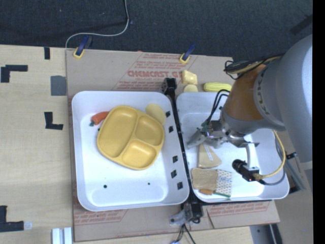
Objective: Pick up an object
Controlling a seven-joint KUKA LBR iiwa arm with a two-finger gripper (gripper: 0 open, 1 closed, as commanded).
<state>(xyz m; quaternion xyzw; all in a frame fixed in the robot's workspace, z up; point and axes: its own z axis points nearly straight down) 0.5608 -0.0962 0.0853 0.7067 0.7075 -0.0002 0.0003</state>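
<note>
My gripper (204,136) hangs over the right bin (269,189), near its left wall. Just below it in the view lies a beige wedge-shaped piece (208,157), very close to the gripper tip; whether they touch I cannot make out. Further toward the front sit a tan square slice (203,179) and a pale speckled packet (224,182). The left bin (86,187) holds a yellow divided plate (131,136), an orange carrot (100,117) at its upper left and a pale yellow fruit (156,112) at its upper right.
Behind the bins, on the cardboard, lie a yellow cheese block (189,77), a small pale round item (190,89) and a corn cob (217,87). The grey arm (284,100) covers the right bin's back right. A black divider (175,136) runs between the bins.
</note>
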